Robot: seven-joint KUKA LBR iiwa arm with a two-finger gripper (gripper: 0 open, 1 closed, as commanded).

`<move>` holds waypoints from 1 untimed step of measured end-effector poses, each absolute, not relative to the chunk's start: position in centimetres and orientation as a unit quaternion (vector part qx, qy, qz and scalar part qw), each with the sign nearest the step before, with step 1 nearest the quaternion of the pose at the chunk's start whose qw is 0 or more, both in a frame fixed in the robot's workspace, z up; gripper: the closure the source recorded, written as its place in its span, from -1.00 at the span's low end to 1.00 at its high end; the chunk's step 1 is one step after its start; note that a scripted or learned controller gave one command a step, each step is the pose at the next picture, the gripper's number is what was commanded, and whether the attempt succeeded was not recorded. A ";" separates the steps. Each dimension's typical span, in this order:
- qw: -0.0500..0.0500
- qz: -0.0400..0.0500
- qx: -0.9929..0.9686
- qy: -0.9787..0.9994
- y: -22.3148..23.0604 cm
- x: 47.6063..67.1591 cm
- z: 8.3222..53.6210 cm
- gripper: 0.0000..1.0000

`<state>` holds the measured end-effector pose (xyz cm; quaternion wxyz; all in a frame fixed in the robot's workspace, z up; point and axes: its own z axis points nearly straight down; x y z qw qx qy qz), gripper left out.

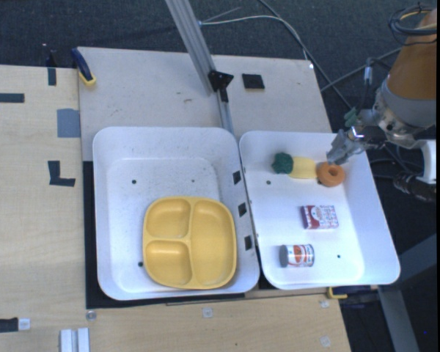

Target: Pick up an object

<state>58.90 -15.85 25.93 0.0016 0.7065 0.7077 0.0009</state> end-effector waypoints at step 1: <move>0.000 0.000 0.705 0.709 -11.1 59.8 25.8 1.00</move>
